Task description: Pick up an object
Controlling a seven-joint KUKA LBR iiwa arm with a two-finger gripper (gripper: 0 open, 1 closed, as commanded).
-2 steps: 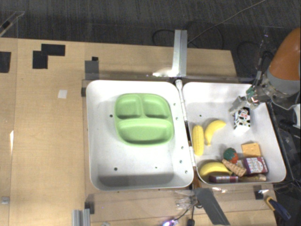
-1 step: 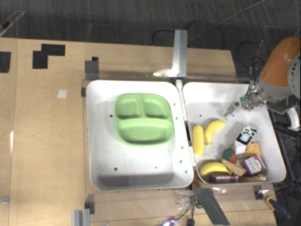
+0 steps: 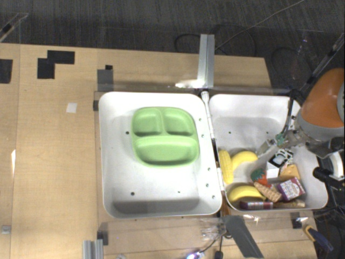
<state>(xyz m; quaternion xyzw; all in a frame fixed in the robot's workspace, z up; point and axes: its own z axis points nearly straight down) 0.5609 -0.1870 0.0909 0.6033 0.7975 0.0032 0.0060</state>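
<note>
Right bin (image 3: 242, 109) holds bananas (image 3: 243, 158); purple packet's (image 3: 291, 188) label seems unreadable.

- Two white bins sit side by side on the wooden worktop (image 3: 54, 161)
- Left bin (image 3: 116, 196) holds a green divided plate (image 3: 163, 135), lying flat toward the back
- Right bin (image 3: 242, 112) holds a heap at its front right: two bananas (image 3: 242, 158) (image 3: 243, 192), a corn cob (image 3: 225, 166), a purple packet (image 3: 291, 189), a dark red tube (image 3: 254, 204), other small items
- Arm (image 3: 323, 109) with orange band reaches in from the right; gripper (image 3: 280, 142) hangs low over the heap's back edge
</note>
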